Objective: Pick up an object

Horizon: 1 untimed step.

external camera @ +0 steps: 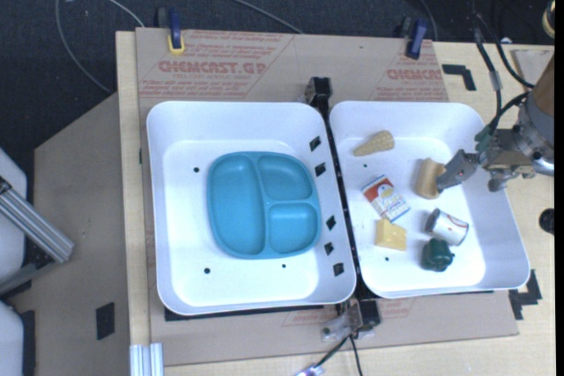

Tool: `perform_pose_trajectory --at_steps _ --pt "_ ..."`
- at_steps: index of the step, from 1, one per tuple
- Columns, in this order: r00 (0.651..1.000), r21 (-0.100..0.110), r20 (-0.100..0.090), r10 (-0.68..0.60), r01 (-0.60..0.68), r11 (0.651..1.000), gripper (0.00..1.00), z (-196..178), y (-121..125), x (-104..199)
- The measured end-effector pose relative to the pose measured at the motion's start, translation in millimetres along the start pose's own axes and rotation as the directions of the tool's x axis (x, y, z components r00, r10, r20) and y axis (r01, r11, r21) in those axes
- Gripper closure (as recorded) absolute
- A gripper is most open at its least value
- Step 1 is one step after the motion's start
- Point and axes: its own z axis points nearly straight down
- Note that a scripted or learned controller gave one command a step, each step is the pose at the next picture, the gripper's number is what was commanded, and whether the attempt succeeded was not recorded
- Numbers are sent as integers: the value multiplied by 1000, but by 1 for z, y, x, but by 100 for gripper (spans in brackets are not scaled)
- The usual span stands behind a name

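- Left bin (167,189): occupies the centre-left of the frame on the worktop (220,57). It holds one teal divided plate (263,203), lying flat, well apart from the arm. The plate looks rigid and smooth; its broad, low rim would offer a poor hold.
- Right bin (502,251): centre-right of the frame, touching the left bin along a shared edge. All small candidate objects lie here.
- Tan wedge (374,143): upper left of the right bin, lying alone. It looks light.
- Red-and-white carton (385,197): middle of the bin. Probably light and stiff; take hold across its narrow sides.
- Yellow block (391,234): just below the carton, apparently touching it. It may be soft; material cannot be confirmed.
- Tan block (428,177): upper middle of the bin, just beside the pincer tip. As the nearest object it is the likely target; judged light and firm, best gripped across its short width.
- White cup (449,226): lying on its side, lower right. Round and likely slippery; it may roll.
- Dark green object (436,254): just below the cup; shape too small to identify.
- Pincer (458,168): right of frame, low over the right bin. Nothing shows between its fingers; whether they stand wide or narrow cannot be told. The arm above it is cut off by the frame edge.
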Motion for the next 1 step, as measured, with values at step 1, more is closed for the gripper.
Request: perform_pose_trajectory --at_steps 1 --pt "1000 -13 2 -4 4 1000 0 -7 2 1"
